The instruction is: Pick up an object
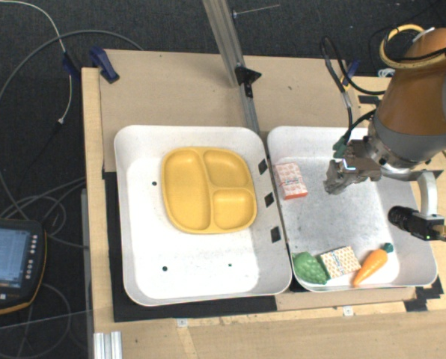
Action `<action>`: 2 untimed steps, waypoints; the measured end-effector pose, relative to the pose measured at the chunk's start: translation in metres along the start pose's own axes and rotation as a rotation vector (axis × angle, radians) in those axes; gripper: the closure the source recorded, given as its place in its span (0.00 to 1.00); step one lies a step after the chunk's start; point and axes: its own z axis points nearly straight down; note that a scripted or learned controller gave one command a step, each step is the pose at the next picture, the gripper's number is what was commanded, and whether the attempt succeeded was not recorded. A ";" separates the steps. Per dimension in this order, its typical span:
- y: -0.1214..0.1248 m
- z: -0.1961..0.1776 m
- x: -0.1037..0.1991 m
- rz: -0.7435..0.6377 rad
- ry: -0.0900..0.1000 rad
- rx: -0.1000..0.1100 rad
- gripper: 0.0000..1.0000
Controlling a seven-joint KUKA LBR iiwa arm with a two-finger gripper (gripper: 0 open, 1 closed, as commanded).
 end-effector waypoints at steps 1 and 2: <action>0.005 -0.008 0.056 -0.001 0.000 -0.005 1.00; 0.020 -0.008 0.109 0.000 -0.001 -0.004 1.00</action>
